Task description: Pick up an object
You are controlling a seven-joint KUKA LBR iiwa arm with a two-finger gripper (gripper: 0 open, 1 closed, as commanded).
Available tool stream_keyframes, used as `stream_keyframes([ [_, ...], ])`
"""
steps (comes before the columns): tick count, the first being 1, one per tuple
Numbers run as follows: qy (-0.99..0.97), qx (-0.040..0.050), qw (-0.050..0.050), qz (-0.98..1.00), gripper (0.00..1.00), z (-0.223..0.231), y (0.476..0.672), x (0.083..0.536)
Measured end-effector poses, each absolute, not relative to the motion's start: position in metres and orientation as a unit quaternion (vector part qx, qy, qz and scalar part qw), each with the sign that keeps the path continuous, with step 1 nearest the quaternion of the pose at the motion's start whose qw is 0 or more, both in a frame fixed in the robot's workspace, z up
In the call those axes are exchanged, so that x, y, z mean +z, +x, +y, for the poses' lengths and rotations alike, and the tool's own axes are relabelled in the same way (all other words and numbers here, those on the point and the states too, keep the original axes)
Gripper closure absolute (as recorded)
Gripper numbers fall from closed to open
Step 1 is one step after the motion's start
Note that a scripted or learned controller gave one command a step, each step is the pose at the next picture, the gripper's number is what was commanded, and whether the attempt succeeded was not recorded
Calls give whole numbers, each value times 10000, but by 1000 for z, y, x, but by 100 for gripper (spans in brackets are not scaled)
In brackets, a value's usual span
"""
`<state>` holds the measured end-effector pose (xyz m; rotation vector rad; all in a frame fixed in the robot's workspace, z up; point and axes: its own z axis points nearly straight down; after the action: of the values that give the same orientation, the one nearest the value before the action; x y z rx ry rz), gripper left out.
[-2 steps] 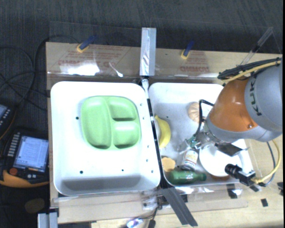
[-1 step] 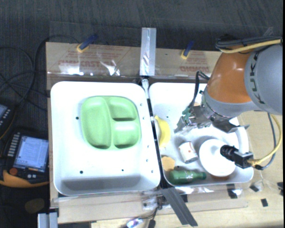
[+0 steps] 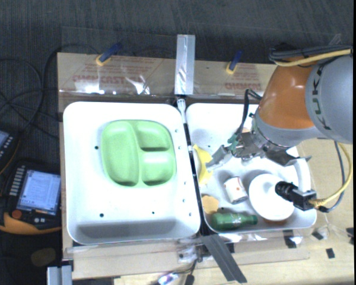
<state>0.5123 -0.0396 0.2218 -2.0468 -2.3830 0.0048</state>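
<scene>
The green tray (image 3: 137,152), stiff and light, lies in the left bin (image 3: 77,218). In the right bin (image 3: 207,120), the green bottle (image 3: 234,220) looks slippery; grip its middle. The pincer (image 3: 225,153) hovers nearby, its spread perhaps narrow; I cannot tell.

Two white bins (image 3: 77,177) — one green tray (image 3: 136,152), one green bottle (image 3: 233,220), one white cup (image 3: 235,189)

Green bottle (image 3: 234,220) flat at rt bin's near edge, beside white cup (image 3: 236,189), yellow piece (image 3: 202,157).
</scene>
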Motion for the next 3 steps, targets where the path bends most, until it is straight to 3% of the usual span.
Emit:
stream_keyframes([
  [1, -6909, 18, 15, -7230, 0, -115, 494, 104],
  [2, -6909, 23, 33, -7229, 100, -115, 494, 112],
  [3, -7752, 26, -5, -6317, 100, -74, 534, 220],
])
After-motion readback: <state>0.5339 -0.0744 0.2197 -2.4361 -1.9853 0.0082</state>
